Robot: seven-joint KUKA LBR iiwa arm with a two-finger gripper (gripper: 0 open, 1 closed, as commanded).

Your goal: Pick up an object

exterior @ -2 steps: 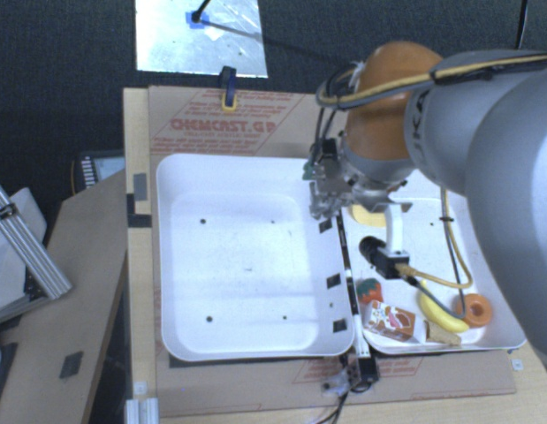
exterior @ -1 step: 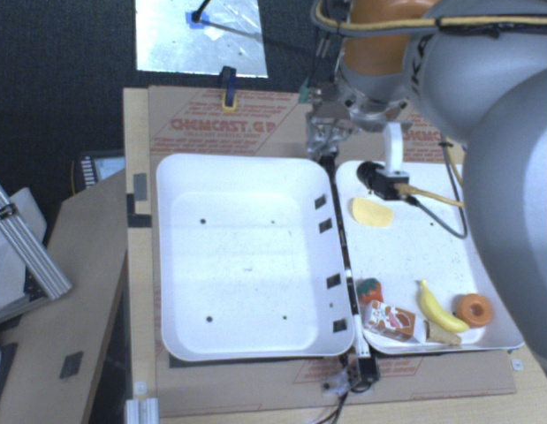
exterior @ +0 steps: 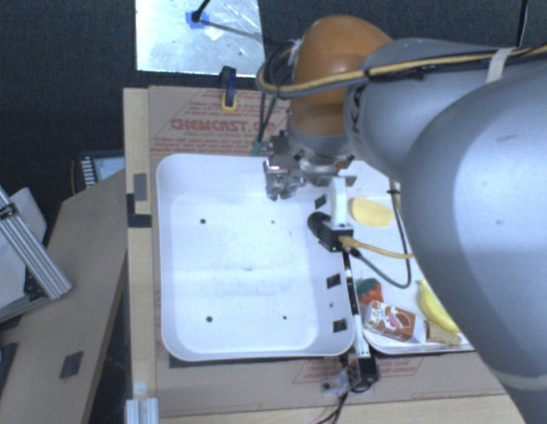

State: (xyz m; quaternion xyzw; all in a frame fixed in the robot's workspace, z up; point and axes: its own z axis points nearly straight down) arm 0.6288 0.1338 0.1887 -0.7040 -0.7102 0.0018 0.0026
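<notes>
- the gripper hangs under the orange band at the far rim of the left bin, near that bin's one o'clock corner. whether it is released or clenched i cannot tell, and nothing shows in it.
- the things to pick lie in the right bin, at about four o'clock from the gripper and well apart from it: a pale yellow flat piece near the dividing rim, a banana toward the near edge, and a red-and-white packet just beside the banana, with a small red and green piece at its far corner.
- to do the step well, i judge the arm should choose one item, centre over it, and come straight down. the yellow piece stands most alone and looks the safest choice; being flat, it may want a grip across its narrow side.
- the banana and packet lie close together, so a descent there risks catching both or nudging one away.
- in the way: the two bins' meeting rims with black clips along them, and a yellow cable trailing over the right bin between the yellow piece and the packet.
- the arm's grey body hides much of the right bin, so more items may lie beneath it.
</notes>
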